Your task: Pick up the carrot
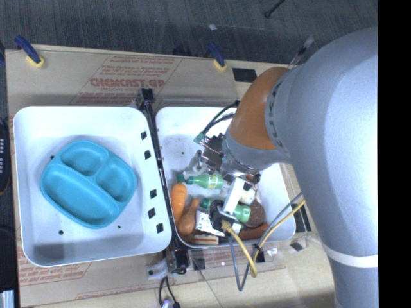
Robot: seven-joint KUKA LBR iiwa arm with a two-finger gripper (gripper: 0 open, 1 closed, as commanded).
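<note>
Carrot point(178, 199) lies on the floor of the right bin point(173, 124), hard against its left wall, long axis running roughly up-down in the frame. Claw point(218, 181) sits just right of it and slightly higher, down among the clutter; nothing visibly links the two. Green bottle point(207, 182) lies directly at the claw, a second green piece point(232, 211) just below it. Claw state: cannot tell, wrist hardware blocks the tips. Blue sectioned tray point(88, 183) far left of the claw, in the left bin point(38, 124).
</note>
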